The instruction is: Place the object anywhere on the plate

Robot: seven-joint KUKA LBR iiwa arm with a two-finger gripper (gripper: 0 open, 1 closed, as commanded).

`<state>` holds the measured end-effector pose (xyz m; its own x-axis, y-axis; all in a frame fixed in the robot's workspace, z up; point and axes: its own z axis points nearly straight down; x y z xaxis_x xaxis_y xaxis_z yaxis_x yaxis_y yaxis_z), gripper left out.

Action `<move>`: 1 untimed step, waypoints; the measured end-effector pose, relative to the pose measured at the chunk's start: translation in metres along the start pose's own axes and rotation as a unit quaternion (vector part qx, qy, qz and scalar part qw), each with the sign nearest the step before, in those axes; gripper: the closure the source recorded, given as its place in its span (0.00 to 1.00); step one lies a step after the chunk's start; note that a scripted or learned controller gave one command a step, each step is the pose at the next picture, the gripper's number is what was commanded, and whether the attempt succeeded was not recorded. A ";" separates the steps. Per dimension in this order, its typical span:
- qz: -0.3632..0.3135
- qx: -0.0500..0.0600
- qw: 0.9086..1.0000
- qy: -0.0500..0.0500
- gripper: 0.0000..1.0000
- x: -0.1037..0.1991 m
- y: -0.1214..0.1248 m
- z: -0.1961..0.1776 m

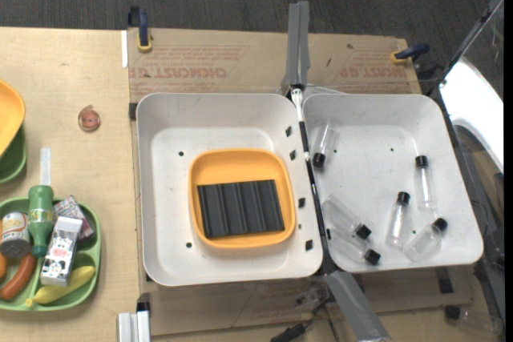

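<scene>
Six small clear vials (pixel 398 222) with black caps lie scattered in the right white bin (pixel 449 124). Each is a slim see-through tube, hard to make out against the white floor apart from its dark cap. One lies against the bin's left wall, one toward the right, and four are loosely grouped near the front edge, all on their sides. The yellow plate (pixel 240 160) sits in the middle of the left white bin (pixel 160 172), holding a dark grey ribbed insert (pixel 240 208). No vial is on the plate. Both bins rest on cardboard (pixel 208 68) on the desk (pixel 64 76).
</scene>
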<state>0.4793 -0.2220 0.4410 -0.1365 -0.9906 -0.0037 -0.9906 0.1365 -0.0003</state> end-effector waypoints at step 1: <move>-0.200 0.001 0.980 0.000 0.00 0.000 0.000 0.000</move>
<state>0.4793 -0.2218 0.4413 0.2631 -0.9648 -0.0030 -0.9648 -0.2630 -0.0028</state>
